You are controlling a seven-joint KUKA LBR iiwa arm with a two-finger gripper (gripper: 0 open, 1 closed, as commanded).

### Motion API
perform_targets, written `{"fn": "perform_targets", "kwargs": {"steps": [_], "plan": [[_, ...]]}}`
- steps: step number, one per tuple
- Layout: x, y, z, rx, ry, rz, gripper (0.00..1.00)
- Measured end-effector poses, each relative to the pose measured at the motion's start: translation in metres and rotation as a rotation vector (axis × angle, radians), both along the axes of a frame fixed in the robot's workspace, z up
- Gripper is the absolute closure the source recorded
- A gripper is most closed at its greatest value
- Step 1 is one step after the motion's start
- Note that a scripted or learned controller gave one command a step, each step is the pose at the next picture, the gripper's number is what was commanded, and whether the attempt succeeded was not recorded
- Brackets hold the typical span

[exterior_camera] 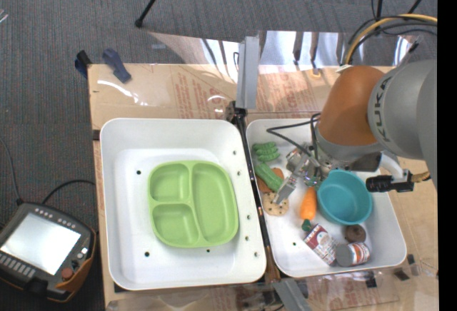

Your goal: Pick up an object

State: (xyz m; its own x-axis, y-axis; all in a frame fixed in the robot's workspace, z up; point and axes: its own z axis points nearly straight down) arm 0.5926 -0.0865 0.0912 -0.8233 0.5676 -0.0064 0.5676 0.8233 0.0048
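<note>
The gripper (285,190) reaches into the right bin (391,238); whether its fingers are apart is unclear. Just right of them lies the carrot (308,204), the cracker (275,207) partly underneath.

I note smooth, matt green plastic on the divided plate (193,203), glossy teal plastic on the bowl (345,197), and white plastic bins (114,160).

A divided plate (193,203) lies in the left bin (118,153); a bowl (345,197) in the right.
</note>
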Motion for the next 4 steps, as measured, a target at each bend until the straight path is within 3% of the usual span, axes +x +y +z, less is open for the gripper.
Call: {"fn": "perform_targets", "kwargs": {"steps": [1,2,3,4], "plan": [[-0.073,-0.010,-0.001,0.001,0.002,-0.144,0.00],[0.004,-0.003,0.000,0.001,0.003,-0.348,0.00],[-0.051,-0.002,0.000,0.000,0.003,-0.406,0.00],[-0.051,-0.001,0.009,0.003,0.005,-0.400,1.00]]}}
